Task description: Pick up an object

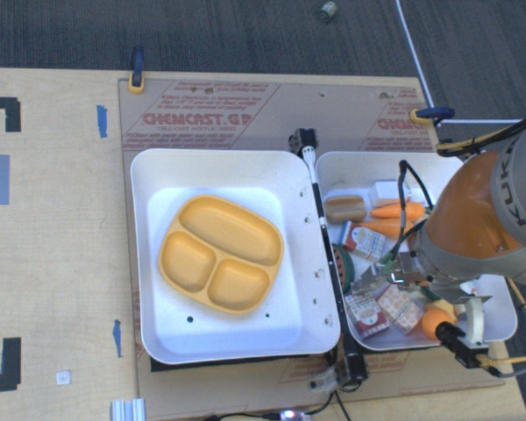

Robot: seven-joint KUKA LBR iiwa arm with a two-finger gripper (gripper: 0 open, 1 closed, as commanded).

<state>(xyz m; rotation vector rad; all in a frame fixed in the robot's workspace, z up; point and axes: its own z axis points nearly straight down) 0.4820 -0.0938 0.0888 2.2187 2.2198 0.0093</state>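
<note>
you've got two white bins side by side on a brown board that sits on the pale bench. the left bin (149, 235) carries one yellow three-compartment tray (221, 253), lying flat and a bit tilted, about the middle of the bin floor, two small wells toward the near edge and one long well toward the far edge. the right bin (505, 323) holds the clutter you're picking from: a brown bun-like piece (345, 207) near its far left corner, an orange carrot-shaped toy (394, 210) just right of that, a white packet with red print (366, 242) below them, a green-edged item (344, 268) against the left wall, crinkly red-and-white packets (381, 310) toward the near edge, and an orange ball (433, 321) by the near right side. print on the packets is too small to read. the arm (478, 209), grey with an orange band, comes in over the right bin from the right, and its gripper (396, 274) sits low among the packets around the middle of the bin; the wrist and cables hide the tips, so you cannot tell its state or whether anything is in it. the board reads "ghemcast gp" in red along its far edge, printed again partly at the far right corner. blue clamps (137, 67) pin the board's far corners.
</note>
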